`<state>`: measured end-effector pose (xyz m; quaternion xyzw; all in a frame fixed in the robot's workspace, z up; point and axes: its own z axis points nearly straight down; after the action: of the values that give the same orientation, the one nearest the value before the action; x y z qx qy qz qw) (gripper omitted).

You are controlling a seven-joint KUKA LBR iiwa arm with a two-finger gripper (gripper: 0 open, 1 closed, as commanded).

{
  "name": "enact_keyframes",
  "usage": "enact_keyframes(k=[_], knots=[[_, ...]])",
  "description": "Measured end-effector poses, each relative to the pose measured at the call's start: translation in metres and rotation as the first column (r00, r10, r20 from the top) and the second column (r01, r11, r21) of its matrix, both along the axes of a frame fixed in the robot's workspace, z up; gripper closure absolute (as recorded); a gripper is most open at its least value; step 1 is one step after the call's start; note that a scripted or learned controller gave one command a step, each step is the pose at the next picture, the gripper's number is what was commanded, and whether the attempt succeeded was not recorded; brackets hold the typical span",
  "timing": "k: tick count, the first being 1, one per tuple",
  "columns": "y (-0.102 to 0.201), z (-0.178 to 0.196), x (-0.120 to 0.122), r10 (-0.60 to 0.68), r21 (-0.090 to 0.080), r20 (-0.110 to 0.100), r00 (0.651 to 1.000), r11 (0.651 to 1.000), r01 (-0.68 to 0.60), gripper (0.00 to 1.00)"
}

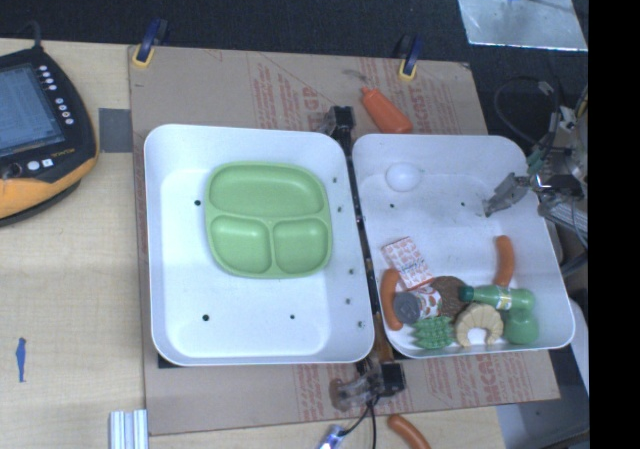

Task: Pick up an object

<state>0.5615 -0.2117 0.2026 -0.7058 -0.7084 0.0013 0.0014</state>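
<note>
Most of the right bin [455, 227] floor above the toy pile [460, 312] lies bare; end effector [515, 189] near its right rim, opening indiscernible.

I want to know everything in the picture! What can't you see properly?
- Gripper: at the camera view's right side, small and dark; open or shut is unclear.
- Toy pile in the right bin: pieces overlap, hiding parts.
- Orange thing: cut off by the bottom edge.

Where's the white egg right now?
The egg lies near the right bin's far-left corner, apart from the toy pile at the near edge.
</note>
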Motion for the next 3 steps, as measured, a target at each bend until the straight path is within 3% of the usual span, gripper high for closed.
enact_keyframes(k=[1,2,3], knots=[[0.0,-0.11,-0.014,0.004,-0.003,0.003,1.0,1.0,-0.004,0.0],[0.017,-0.11,0.042,0.001,0.0,0.001,1.0,1.0,-0.001,0.0],[0.0,-0.053,0.024,-0.001,0.0,0.003,1.0,1.0,0.001,0.0]])
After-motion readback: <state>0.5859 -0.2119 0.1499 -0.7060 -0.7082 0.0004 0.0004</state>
